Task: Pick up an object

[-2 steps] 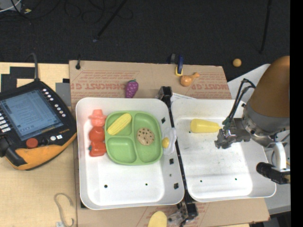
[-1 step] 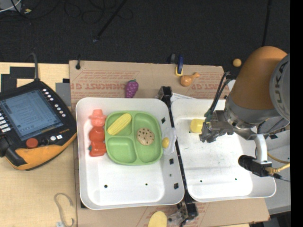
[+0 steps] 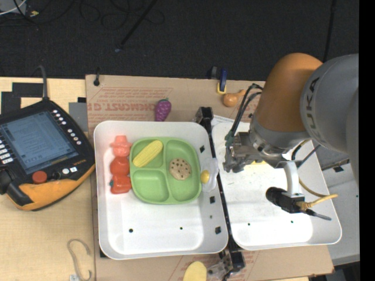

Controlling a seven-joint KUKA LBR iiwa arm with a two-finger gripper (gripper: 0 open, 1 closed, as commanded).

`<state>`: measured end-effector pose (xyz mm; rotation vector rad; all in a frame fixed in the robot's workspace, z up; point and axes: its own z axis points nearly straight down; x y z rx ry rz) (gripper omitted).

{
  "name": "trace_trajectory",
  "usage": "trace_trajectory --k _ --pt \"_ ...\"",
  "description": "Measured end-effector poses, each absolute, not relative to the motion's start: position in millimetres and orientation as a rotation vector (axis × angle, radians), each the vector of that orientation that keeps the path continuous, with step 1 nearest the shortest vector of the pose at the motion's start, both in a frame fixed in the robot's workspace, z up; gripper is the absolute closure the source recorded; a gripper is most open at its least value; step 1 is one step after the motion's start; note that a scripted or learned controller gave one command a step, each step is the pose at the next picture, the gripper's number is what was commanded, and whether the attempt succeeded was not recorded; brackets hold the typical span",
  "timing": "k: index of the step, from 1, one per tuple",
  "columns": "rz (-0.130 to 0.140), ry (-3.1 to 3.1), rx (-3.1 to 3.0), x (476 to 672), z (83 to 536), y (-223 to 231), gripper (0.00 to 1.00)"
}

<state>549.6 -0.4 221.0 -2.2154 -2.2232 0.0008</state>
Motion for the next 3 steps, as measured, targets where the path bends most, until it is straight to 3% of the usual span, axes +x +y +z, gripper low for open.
trace_trajectory --k 1,2,3 --pt "0.000 -2.224 -2.215 571.1 216.6 54.4 1.00" --pt "0.001 -2.222 -2.218 578.7 220.7 87.8 1.00" --pt "0.006 -2.220 -2.219 575.0 217.4 83.6 1.00"
